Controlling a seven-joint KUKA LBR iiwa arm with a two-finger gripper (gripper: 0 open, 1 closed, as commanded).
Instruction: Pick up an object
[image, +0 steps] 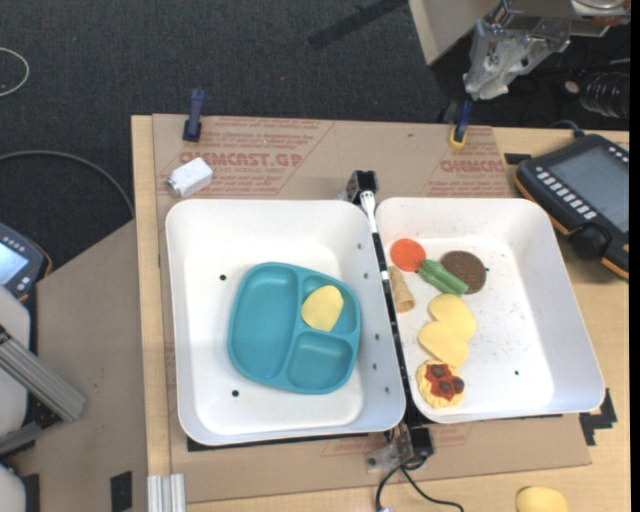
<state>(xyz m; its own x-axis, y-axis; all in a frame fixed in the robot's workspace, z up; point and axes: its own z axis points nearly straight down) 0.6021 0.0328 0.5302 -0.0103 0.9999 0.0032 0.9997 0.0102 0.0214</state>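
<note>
Above table's far edge, end effector (497, 62) hangs, grip state unclear. Right bin (560, 300) holds crowded toy food; best approach: descend vertically onto isolated brown disc (464, 269), avoiding neighbours.

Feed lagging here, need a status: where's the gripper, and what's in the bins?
Gripper high, beyond the bins. Yellow piece on teal tray, left bin. Toy foods clustered in right bin. Nothing blocking.

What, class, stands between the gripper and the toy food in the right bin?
Nothing visible. The gripper hangs beyond the bench's far edge, and the toy food lies uncovered in the right bin, open from above.
</note>
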